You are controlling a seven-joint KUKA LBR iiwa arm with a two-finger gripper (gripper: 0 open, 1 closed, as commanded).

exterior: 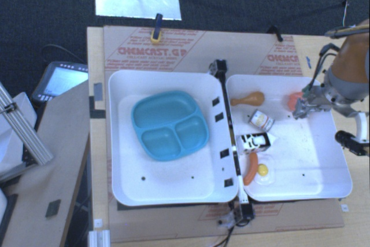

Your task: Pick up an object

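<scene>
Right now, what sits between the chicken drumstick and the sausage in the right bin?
In the camera view: a small can and a black-and-white carton, between drumstick and sausage.

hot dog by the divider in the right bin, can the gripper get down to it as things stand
Probably yes, though tightly. The hot dog lies uncovered, but it sits against the bin divider with the fried egg touching its other side. The gripper is across the bin.

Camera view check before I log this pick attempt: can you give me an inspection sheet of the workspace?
Surface: two white bins on cardboard.
Job's things: in the right bin, drumstick toy, small can, black-and-white carton, sausage, fried egg, orange item beside the gripper.
Clutter: blue divided plate in left bin.
Grippers: gripper low over right bin, fingers unclear.
Cables: black wires at front edge.
Surroundings: tablet, dark carpet.
</scene>
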